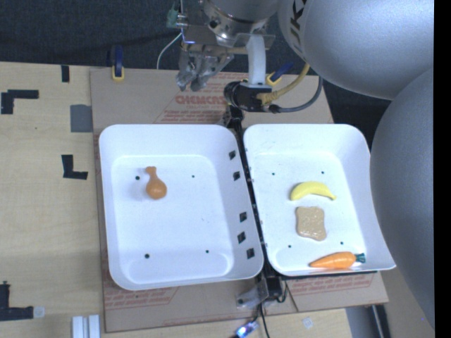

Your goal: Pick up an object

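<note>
Left bin: drumstick [154, 184]; right: banana [312, 191], perhaps bread [310, 223], carrot [334, 260].

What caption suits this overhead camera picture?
Gripper poised beyond two white bins; drumstick left; banana, bread, carrot right.

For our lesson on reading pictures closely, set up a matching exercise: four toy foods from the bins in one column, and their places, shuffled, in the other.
Things:
1. chicken drumstick
2. banana
3. bread slice
4. carrot

Places:
A. right bin, nearest the front rim
B. alone in the left bin
C. right bin, between two other foods
D. right bin, farthest back of the three

Pairs: 1-B, 2-D, 3-C, 4-A
</note>
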`<state>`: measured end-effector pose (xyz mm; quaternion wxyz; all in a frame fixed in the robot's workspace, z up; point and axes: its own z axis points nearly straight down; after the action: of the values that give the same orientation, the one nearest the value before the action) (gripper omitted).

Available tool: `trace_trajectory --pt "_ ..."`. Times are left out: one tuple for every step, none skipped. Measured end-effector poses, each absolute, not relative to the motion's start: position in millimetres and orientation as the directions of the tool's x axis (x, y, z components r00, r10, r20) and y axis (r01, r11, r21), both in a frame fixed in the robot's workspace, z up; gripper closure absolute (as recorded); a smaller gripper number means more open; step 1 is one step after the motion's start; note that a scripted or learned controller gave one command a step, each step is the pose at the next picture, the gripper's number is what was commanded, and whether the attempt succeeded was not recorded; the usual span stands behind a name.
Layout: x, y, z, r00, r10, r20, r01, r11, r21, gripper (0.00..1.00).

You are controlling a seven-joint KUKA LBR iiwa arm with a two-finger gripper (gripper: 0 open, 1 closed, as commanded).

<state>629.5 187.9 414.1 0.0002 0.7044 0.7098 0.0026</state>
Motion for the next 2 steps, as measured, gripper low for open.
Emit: trace_trajectory --pt "538.0 226.7 360.4 -0.008 1.000 -0.001 1.000 0.008 -0.010 1.00" --pt "558.0 232.9 250.4 -0.001 1.000 -0.006 1.000 0.001 -0.012 1.00"
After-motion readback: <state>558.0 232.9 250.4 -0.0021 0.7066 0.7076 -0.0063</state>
